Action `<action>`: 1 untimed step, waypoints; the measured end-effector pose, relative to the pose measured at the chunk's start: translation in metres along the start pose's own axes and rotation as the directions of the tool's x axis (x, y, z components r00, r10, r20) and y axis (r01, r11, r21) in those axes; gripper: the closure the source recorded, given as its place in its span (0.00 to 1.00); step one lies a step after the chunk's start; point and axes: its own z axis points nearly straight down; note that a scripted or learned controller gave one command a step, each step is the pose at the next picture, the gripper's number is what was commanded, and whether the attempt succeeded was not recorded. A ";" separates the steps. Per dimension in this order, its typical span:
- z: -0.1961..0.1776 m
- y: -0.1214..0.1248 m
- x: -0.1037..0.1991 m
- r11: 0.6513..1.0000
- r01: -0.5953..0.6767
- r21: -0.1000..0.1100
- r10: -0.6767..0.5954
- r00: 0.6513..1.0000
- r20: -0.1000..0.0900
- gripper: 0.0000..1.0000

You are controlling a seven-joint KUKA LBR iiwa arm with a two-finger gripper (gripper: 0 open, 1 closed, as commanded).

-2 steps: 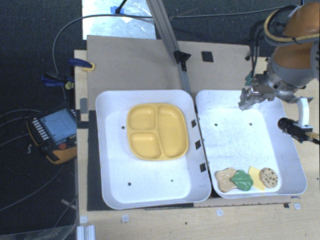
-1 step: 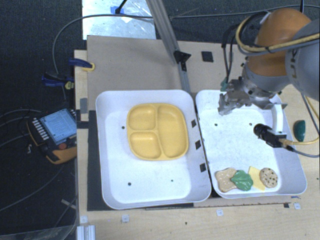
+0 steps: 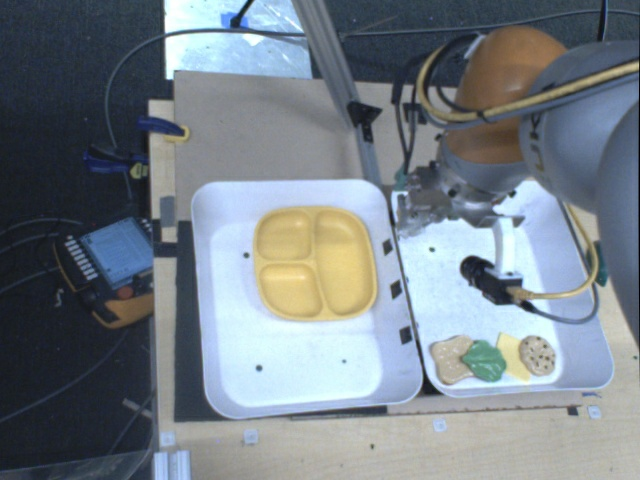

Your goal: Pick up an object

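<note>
Toy food (image 3: 492, 358) low in right bin (image 3: 590, 368); hand (image 3: 412, 213) (arm bent over) near divider.

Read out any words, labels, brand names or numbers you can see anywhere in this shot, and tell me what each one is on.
No text can be read.
The blue-faced device left of the bench: whatever is on its face is too blurred to read.
Yellow divided plate, left bin, right bin: no markings visible.
Toy food pieces, including the cookie: dots only, no lettering.

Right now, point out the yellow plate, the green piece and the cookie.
yellow plate (image 3: 315, 264), camera view, centre ridge.
green piece (image 3: 486, 360), camera view, its middle.
cookie (image 3: 538, 354), camera view, its top face.
</note>
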 end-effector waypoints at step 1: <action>-0.007 -0.013 0.056 1.000 0.001 -0.001 -0.001 1.000 0.000 1.00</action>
